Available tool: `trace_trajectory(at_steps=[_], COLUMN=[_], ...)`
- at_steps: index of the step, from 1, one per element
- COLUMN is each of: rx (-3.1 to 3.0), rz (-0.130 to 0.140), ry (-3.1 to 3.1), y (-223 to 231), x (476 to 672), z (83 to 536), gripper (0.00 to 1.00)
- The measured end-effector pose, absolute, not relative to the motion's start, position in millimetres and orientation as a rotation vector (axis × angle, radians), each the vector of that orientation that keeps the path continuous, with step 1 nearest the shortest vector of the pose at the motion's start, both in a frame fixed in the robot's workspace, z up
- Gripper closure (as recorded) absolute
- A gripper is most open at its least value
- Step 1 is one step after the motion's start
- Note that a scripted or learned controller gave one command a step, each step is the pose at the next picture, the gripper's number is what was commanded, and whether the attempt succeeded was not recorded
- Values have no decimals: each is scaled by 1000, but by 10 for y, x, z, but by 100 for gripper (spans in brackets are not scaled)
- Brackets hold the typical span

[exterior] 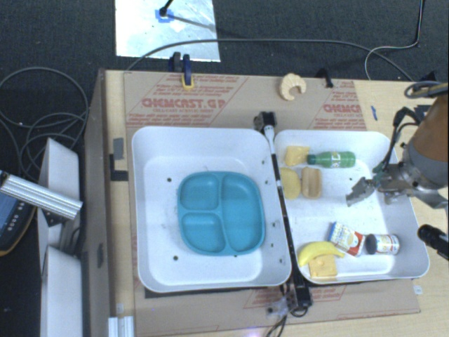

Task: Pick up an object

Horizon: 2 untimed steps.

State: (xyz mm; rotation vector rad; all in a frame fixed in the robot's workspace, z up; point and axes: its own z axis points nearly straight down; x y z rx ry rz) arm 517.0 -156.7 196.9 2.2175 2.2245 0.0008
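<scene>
The right bin (pixel 403 262) holds several small items. A green bottle (pixel 332 160) lies at the back beside a yellow block (pixel 296 155). A pale yellow piece (pixel 290 183) and a tan bread-like piece (pixel 311 182) sit near the left wall. At the front are a banana (pixel 316 250), a cheese wedge (pixel 323 267), a small red, white and blue carton (pixel 343 236) and a can (pixel 383 244) on its side. My gripper (pixel 359 191) hangs over the bare middle-right of this bin, above the carton and can and right of the bread piece, touching nothing I can see.
The left bin (pixel 158 160) holds a blue divided plate (pixel 220 213). A croissant-shaped toy (pixel 292 86) lies on the cardboard behind the bins. A blue and yellow clamp (pixel 184 69) stands at the back edge. Cables run across the floor beyond.
</scene>
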Motion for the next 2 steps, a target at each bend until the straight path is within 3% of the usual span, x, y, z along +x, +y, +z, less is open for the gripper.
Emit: trace_trajectory(at_steps=[2], rx=[2216], rz=[0], ry=[2226], y=[-1203], x=[6039], z=[980], gripper=[0])
